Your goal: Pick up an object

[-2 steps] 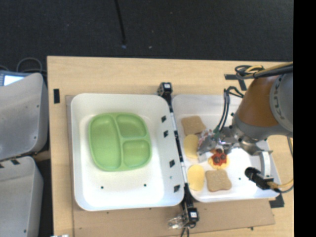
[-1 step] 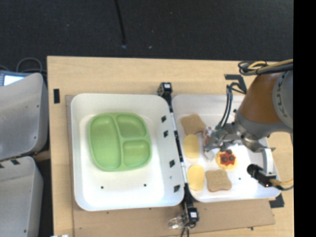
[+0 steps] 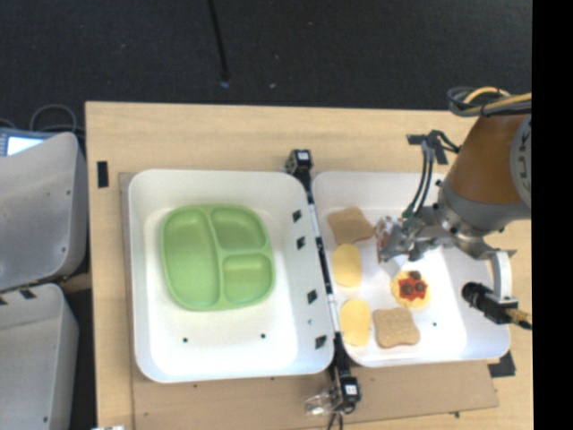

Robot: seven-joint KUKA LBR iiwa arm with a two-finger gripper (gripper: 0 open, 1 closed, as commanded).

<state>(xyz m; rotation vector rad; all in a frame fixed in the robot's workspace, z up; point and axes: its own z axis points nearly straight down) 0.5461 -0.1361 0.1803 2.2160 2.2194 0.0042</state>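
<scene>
Two shallow white bins are seen side by side on a wooden bench. The left bin is occupied by a light green divided tray, which lies flat near its middle and shows three compartments. The right bin is where the food-like items are gathered. A tan, toast-like slice lies toward the upper left of this bin. Just below it, a pale yellow oval piece is placed, and a second yellow oval piece lies farther down, close to the bin's left wall. Beside that one, a brown bread-shaped slice with a lighter speckled face is set near the lower edge. A small round yellow piece with red and dark spots on top rests just above the bread-shaped slice.

The arm is reached in from the right, and the gripper is held low over the right bin, between the toast-like slice and the spotted piece. Whether its jaws are spread or closed cannot be told, as the end is blurred and dark.
</scene>
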